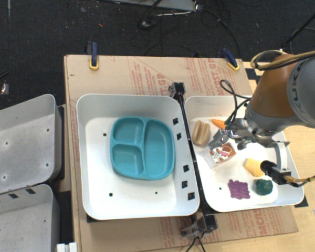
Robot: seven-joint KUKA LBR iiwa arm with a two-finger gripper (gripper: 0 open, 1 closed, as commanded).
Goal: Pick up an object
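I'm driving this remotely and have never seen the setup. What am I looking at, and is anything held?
One camera looks down at a slant on a bench with two white bins. The left bin holds a teal divided tray. The right bin holds small toys: a tan bread piece, an orange carrot, a small clear packet, a yellow corn piece, a purple piece and a green ball. The grey arm with the orange band reaches in from the right. Its gripper sits low over the packet; I can't tell whether it grips anything.
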